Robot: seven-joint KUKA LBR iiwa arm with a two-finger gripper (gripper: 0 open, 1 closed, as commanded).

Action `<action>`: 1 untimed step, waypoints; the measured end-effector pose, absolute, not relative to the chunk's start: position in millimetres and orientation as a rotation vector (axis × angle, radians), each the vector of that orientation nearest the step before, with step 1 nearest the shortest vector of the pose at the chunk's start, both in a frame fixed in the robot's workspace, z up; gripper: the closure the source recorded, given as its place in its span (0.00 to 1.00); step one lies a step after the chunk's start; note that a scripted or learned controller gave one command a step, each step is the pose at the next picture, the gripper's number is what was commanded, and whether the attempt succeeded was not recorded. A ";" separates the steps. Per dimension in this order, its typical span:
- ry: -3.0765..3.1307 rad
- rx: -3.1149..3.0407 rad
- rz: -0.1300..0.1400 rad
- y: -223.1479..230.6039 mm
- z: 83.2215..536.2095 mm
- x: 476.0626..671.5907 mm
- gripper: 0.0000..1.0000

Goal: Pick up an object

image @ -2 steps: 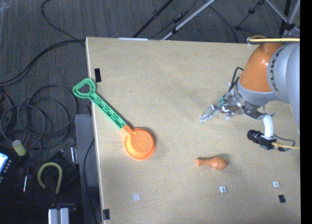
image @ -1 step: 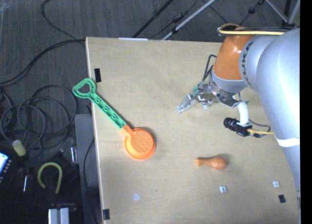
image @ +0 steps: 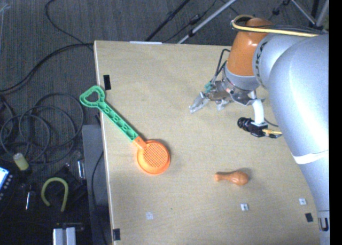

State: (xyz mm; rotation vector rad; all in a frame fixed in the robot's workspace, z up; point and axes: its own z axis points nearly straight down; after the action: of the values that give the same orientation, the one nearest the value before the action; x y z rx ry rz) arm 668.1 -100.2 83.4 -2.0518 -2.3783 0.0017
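**Reaching for something to grab**

Hanging over the far part of the board (image: 160, 68), the claw (image: 200, 102) is sitting at the end of the big grey arm (image: 294, 94), which is coming in from the right. Its two thin fingers (image: 196, 105) are pointing to the left and look spread a little, with nothing between them. It is not touching any toy.

Two toys are lying on the board. One is a strainer (image: 153, 157) with an orange round head and a long green handle. It is lying to the left of the claw and nearer to the camera. Its long line is running at a slant, from the green loop at the far left down to the orange head nearer the middle. The orange head is the end closest to the claw.

The other toy is a small orange peg (image: 233, 177). It is lying closer to the camera than the claw and a bit to the right, with its long line going side to side.

Both toys are well apart from the claw. I think the claw is going to have to travel toward the camera to get over either toy, then drop down and pinch across the thin part.
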 end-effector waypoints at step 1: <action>-2.380 -2.053 0.007 -100.5 92.5 667.9 1.00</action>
State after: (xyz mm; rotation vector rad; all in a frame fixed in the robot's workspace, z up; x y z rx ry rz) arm 667.9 -100.5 92.5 -2.0527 -2.3799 0.0070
